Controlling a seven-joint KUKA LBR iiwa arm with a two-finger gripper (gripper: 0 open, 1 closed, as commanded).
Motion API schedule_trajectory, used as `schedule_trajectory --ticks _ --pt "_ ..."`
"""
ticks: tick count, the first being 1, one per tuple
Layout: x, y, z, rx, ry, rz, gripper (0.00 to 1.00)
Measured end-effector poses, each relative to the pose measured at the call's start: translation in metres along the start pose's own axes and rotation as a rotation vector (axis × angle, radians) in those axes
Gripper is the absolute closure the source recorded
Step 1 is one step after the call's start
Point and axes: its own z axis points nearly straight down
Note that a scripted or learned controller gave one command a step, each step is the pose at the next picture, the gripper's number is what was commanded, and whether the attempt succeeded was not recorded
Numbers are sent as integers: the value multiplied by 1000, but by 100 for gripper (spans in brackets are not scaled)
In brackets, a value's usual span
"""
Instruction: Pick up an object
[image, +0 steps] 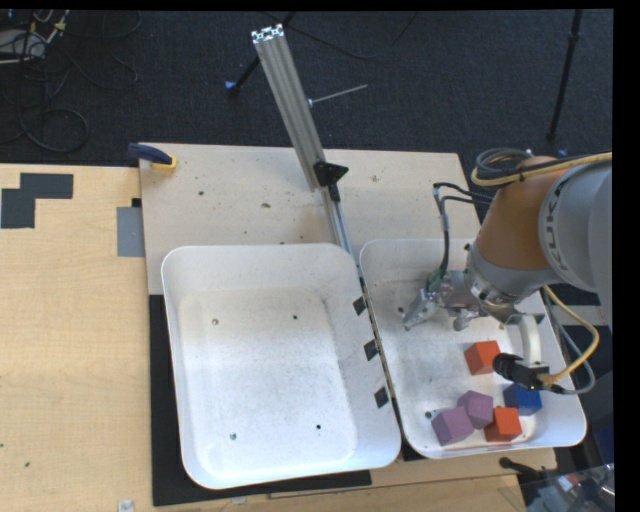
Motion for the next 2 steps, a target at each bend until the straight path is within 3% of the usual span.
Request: schedule_trajectory --ticks 1,2 --pt "-4 1 -14 -6 -2 9 100" --pt "-14 3 -69 -13 -3 1 100"
